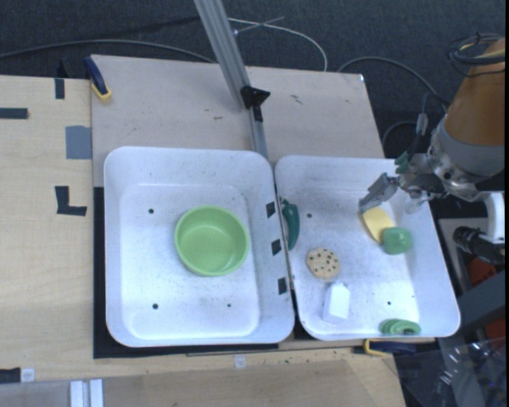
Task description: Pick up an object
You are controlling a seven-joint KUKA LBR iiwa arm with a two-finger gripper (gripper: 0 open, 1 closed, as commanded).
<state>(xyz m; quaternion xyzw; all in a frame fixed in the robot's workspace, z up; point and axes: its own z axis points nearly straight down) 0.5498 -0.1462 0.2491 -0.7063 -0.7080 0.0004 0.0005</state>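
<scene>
A: Over the right-hand shallow white bin [424, 308], what is the grey arm with the orange band [479, 113] doing?

B: It reaches in from the right, and its two-finger gripper [380, 195] hangs at the bin's upper right part, just above a yellow block [376, 222]. Nothing shows between the fingers. How far they are spread I cannot tell; they read as one dark grey wedge.

A: What lies under it?

B: The yellow block, with a green rounded piece [397, 241] touching its lower right side. Lower and towards the middle lies a round brown cookie with dark chips [323, 264], and below that a small white box-like object [337, 301]. A green flat ring-shaped thing [400, 327] rests at the bin's near edge. A dark green curved item [289, 225] lies along the bin's left wall.

A: And the left-hand white bin [136, 185]?

B: It holds a light green round bowl [210, 241], upright, a little right of the bin's middle and well apart from the gripper.

A: Anything else on the bench?

B: A grey metal pole [225, 45] slants down to the seam between the bins, and a blue and yellow clamp [97, 79] sits at the board's upper left corner.
</scene>
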